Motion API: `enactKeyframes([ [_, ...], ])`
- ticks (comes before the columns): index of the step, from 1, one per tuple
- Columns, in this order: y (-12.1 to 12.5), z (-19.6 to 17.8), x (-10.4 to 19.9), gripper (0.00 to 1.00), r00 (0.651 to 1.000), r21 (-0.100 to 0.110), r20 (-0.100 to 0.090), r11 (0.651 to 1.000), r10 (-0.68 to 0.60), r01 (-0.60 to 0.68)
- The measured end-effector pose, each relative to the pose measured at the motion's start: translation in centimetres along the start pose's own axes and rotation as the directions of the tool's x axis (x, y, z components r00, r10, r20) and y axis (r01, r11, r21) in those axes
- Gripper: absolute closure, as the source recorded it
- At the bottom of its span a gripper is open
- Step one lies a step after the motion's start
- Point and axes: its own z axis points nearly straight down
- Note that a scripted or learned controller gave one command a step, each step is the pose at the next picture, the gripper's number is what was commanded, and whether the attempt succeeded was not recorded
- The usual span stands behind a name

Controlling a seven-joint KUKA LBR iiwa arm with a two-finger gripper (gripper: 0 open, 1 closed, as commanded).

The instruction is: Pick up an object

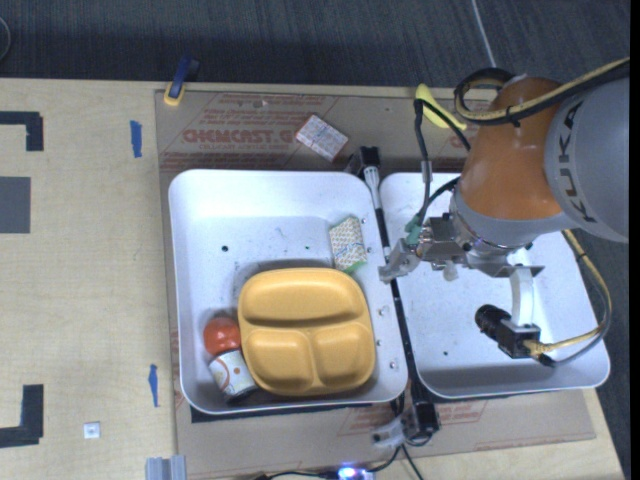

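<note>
Gripper (398,264) hangs over the rim between 2 bins; finger state unclear. Patterned packet (347,242) lies just left of it.

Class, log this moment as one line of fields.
arm: over right bin | hand: at the divide between bins | left bin: yellow tray, patterned packet, orange-white item | nothing seen held

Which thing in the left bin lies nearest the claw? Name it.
The small patterned packet, by the left bin's right wall, is nearest the claw. The yellow tray and the orange-and-white ball lie farther left.
</note>
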Motion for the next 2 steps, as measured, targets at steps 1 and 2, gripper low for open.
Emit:
enactKeyframes([
  [1,0.00,0.00,0.00,0.00,1.000,0.000,0.000,1.000,0.000,0.000],
  [2,0.00,0.00,0.00,0.00,1.000,0.000,0.000,1.000,0.000,0.000],
])
